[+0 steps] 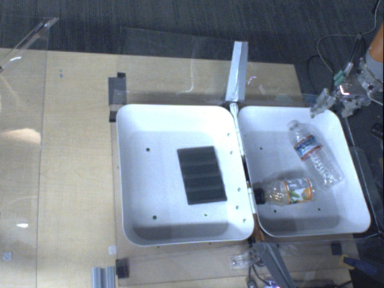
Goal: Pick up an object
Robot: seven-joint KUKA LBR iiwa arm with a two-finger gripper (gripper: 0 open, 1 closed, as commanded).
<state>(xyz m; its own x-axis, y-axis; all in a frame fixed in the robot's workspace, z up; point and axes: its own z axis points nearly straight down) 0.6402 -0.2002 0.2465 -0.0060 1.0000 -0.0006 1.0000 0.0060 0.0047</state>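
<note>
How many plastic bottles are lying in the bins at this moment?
2, both in the right bin: a clear water bottle lying slantwise near its far right, and a bottle with an orange label lying on its side near the left wall. None looks hidden.

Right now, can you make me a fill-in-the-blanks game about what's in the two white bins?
1. The right bin holds ____ plastic bottles.
2. The dark ridged mat lies in the ____ bin.
3. The bottle with the orange label lies ____ the camera than the clear bottle with the blue label.
4. The gripper hovers at the right bin's ____ corner.

Missing words: two; left; nearer; far
</note>
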